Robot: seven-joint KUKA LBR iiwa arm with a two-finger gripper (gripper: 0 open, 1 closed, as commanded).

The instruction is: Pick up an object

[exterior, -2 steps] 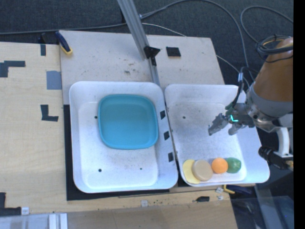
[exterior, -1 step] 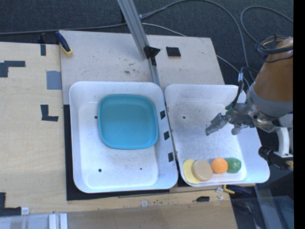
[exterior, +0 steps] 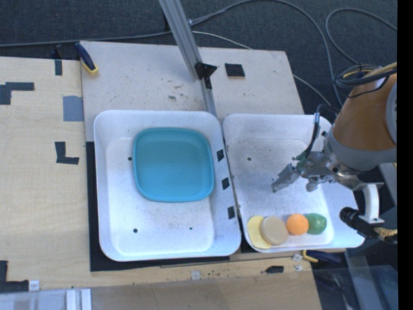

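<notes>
Jaws (exterior: 284,181) hang over the right bin (exterior: 258,141), their spread unclear; orange ball (exterior: 297,224) nearby

The grey arm (exterior: 361,131), banded in orange above the wrist, is seen entering from three o'clock. The gripper (exterior: 279,185) is extended toward nine o'clock, tilted slightly down toward eight. No object is seen at its tip.

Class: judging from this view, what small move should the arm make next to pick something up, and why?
Probably shift the gripper toward the near edge of the right bin, above the orange ball: all four small objects sit there, and the gripper hangs over bare floor.
</notes>
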